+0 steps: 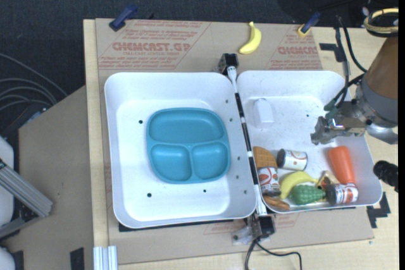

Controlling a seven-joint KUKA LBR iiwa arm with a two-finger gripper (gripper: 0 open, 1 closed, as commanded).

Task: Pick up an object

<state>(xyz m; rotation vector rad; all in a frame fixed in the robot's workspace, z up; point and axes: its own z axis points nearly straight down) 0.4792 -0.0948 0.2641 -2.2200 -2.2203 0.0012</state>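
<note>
My gripper [323, 132] hangs low over the right bin [286, 77], near its right wall. It sits just above and left of an orange carrot [342, 164]. Along the bin's front lie a silver can [293, 160], a red-and-white can [268, 179], a yellow banana [295, 179], a green bumpy item [306, 195] and a small can [345, 193]. A pale white object [262, 112] rests near the bin's back left. I see nothing gripped.
The left bin [123, 136] holds a blue divided plate [188, 143]. A second yellow banana [251, 40] lies on the cardboard behind the bins. The arm's grey body [380, 104] stands over the right bin's right edge.
</note>
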